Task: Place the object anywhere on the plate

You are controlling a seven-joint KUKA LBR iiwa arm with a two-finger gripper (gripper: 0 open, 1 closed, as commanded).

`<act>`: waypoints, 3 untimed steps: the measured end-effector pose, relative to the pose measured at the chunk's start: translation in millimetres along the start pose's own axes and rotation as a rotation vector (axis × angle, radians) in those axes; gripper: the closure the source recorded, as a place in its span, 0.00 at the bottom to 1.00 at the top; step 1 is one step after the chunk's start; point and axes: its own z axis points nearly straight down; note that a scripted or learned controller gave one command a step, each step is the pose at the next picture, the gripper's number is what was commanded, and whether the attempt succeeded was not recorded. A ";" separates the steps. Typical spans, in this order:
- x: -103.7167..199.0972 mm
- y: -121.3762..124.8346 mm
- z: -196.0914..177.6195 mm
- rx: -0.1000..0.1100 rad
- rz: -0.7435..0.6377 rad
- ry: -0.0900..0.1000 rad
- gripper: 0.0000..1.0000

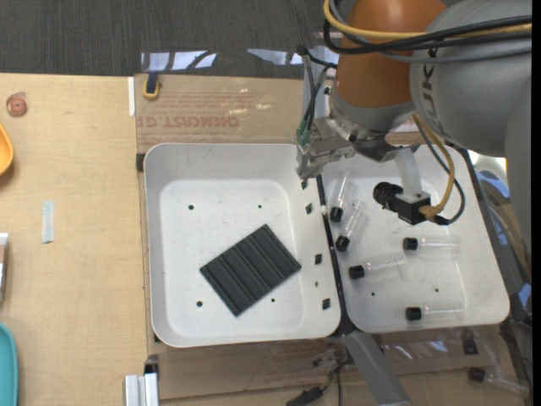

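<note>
A dark grey ribbed plate (250, 269) lies flat and turned at an angle in the lower middle of the left bin (169, 227). Several clear tubes with black caps lie in the right bin (482, 286): one (338, 205) near the dividing wall, another (347, 233) just below it, and one (427, 244) further right. My gripper (311, 166) hangs under the orange wrist band at the top of the wall between the two bins, above and to the right of the plate. Nothing shows in its grasp.
Two more capped tubes (376, 267) (431, 313) lie lower in the right bin. A black fitting with a yellow cable (399, 200) hangs from the arm over that bin. Cardboard (211, 117) lies behind the bins and the wooden bench (76, 227) stretches left.
</note>
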 end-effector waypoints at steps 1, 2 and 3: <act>15.2 -83.4 -49.0 0.000 -0.310 0.000 1.00; 57.5 -59.9 41.9 0.001 -0.473 0.001 1.00; 57.0 -59.9 41.8 0.001 -0.473 0.001 0.00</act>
